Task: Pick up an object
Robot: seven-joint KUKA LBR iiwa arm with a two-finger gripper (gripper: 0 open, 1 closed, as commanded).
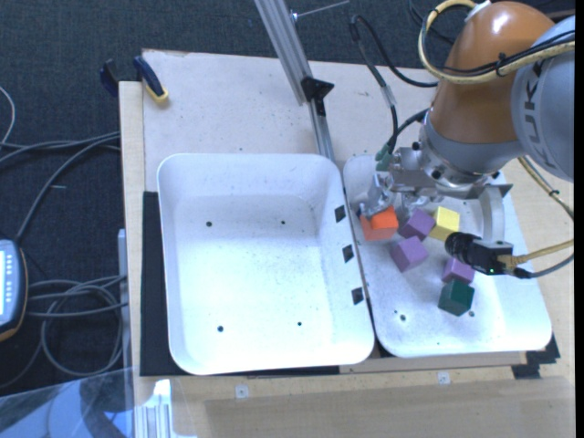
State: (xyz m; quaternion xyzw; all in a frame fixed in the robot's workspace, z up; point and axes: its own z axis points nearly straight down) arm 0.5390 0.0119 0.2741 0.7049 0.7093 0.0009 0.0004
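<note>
Gripper (377,206), metal and partly hidden under the arm's glossy orange band, sits low over the right bin (511,331); whether it grips anything cannot be told. Just below it lies an orange cube (380,224), with matte purple blocks (410,252), a yellow cube (446,220) and a dark green cube (455,297) farther right.

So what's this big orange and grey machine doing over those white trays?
It is a robot arm trying to pick up one of the small blocks in the right tray. Its claw is down at the tray's near-left part, right by the orange block. Whether it has hold of that block is unclear. Purple, yellow and green blocks lie nearby. The left tray sits beside it.
</note>
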